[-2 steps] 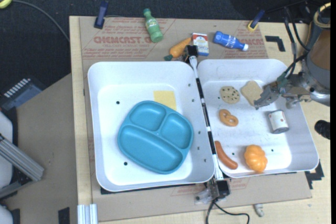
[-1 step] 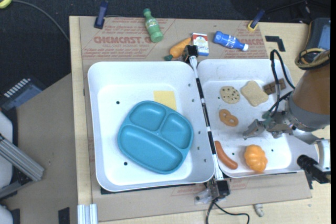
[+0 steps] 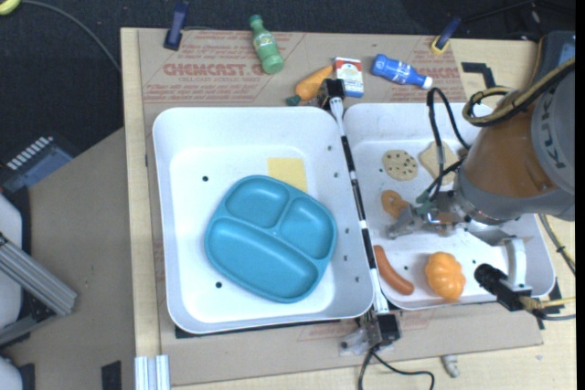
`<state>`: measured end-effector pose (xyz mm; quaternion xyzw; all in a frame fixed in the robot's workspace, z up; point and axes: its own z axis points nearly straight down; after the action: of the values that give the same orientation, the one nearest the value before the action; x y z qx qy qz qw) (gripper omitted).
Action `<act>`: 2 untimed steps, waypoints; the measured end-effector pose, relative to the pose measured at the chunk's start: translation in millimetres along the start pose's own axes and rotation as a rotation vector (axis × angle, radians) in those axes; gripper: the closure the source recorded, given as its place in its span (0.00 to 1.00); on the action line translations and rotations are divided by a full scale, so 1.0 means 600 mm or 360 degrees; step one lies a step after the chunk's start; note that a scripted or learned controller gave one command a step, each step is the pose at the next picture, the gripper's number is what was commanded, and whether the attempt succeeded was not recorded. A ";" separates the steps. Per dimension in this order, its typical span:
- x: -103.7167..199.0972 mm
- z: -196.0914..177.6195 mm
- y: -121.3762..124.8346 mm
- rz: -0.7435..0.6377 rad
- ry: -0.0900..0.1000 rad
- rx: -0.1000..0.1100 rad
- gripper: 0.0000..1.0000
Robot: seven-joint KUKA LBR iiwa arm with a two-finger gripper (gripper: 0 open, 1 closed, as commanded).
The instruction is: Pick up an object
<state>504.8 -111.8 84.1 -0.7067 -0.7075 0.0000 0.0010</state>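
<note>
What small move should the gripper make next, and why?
Probably lower the gripper a little onto the small orange piece. It lies just beside the gripper in the right bin, apart from the cookie and the hot dog.

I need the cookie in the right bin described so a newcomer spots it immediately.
Start at the right bin, the one the arm reaches into. Near its far left part lies the cookie, just left of a pale wedge. It is the one flat, round, tan piece with dark specks.
</note>
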 end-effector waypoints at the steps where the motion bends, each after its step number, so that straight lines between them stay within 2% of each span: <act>1: 0.029 -0.001 0.045 0.0000 -0.0003 -0.0004 0.00; 2: 0.017 -0.001 0.117 0.0001 -0.0003 -0.0004 0.00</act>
<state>575.0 -101.5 84.7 -0.7070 -0.7072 -0.0001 -0.0005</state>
